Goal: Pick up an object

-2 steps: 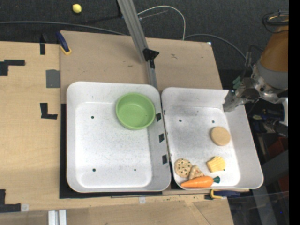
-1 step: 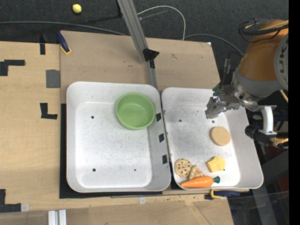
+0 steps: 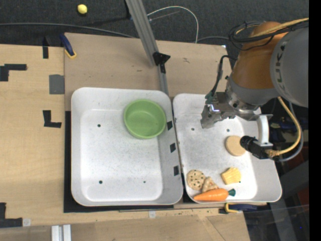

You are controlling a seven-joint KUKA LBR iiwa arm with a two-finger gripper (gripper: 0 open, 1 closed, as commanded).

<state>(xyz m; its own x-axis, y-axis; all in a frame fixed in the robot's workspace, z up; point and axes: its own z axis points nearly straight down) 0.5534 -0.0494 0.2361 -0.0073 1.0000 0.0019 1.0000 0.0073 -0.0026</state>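
From my remote station I could not tell how the gripper [image 3: 209,115] was set; it hung over the right bin [image 3: 190,109] near its far edge, with nothing visibly caught in it. The objects lay nearer the bin's right and front edges: a tan round biscuit [image 3: 234,145] toward the right edge, a yellow cheese wedge [image 3: 231,175] nearer the front, and in the front corner area a speckled cookie [image 3: 194,178] just beside an orange carrot [image 3: 212,195]. In the left bin [image 3: 85,149], a green bowl [image 3: 144,118] sat against its far right corner.
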